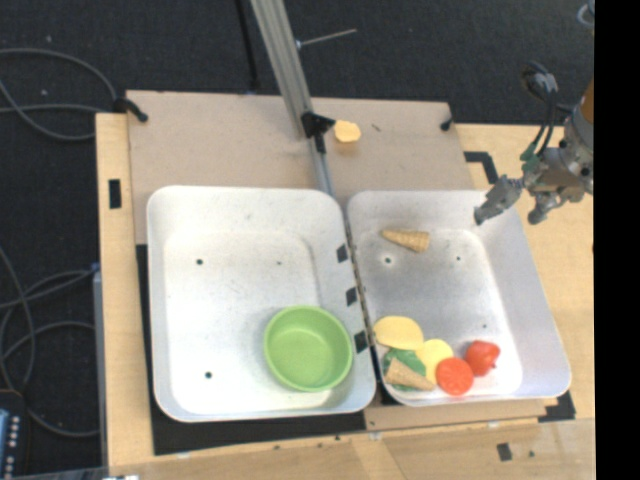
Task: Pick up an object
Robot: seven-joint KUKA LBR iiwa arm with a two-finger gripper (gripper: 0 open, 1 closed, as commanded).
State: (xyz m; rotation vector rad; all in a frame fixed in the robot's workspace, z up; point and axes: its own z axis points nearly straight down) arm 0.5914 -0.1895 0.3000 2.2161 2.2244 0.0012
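Two white bins (pixel 180 268) sit on the bench. Its gripper (pixel 520 201) hangs spread wide, holding nothing. That cone (pixel 406 238) looks light and stiff; I'd pinch its middle.

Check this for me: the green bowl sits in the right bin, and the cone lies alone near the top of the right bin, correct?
One thing is wrong. In the camera view the green bowl sits in the left bin, near its lower right corner, not in the right bin. The rest holds: the cone lies alone near the top of the right bin.
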